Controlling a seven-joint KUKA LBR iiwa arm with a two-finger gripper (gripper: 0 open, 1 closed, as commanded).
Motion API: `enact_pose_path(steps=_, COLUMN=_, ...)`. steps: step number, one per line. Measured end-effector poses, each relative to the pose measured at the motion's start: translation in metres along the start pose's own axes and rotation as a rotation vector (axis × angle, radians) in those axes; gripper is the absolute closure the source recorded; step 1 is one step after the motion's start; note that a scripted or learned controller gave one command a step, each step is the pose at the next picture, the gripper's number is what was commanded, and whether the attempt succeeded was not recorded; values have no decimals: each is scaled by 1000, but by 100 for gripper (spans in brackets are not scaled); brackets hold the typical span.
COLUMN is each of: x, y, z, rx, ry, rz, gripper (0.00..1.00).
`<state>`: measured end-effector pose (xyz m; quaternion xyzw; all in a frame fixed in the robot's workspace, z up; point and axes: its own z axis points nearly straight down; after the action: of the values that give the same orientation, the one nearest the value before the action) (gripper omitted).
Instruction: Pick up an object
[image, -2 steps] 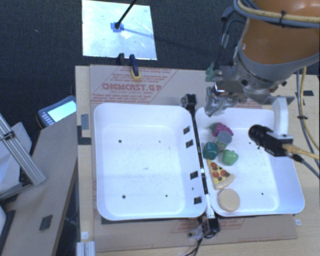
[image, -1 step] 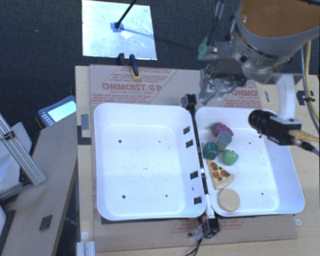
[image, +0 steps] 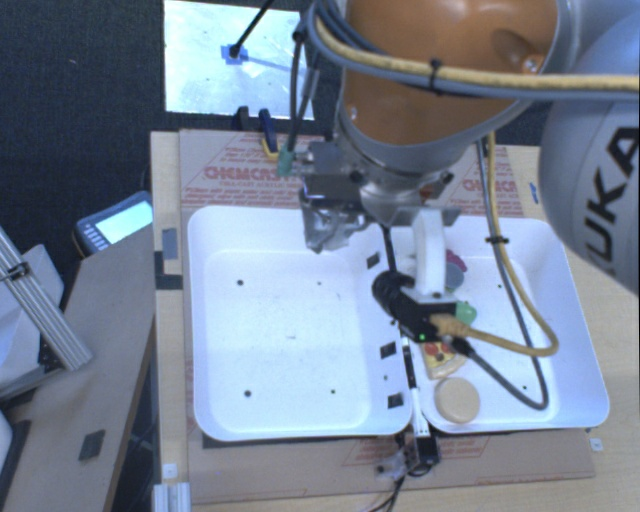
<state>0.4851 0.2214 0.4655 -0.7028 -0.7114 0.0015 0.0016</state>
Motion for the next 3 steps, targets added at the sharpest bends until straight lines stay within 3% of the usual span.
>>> enact_pose_path(steps=1, x=-5, y=1, z=-4, rx=-5, ry=1, rz=9, gripper=0)
enact_pose_path(steps=2, x=-4, y=1, z=-15, rx=-8, ry=3, rz=6, gripper=100)
enact_pose_path(steps=3, x=13, y=17, z=-73, rx=-12, ry=4, rz=7, gripper=100)
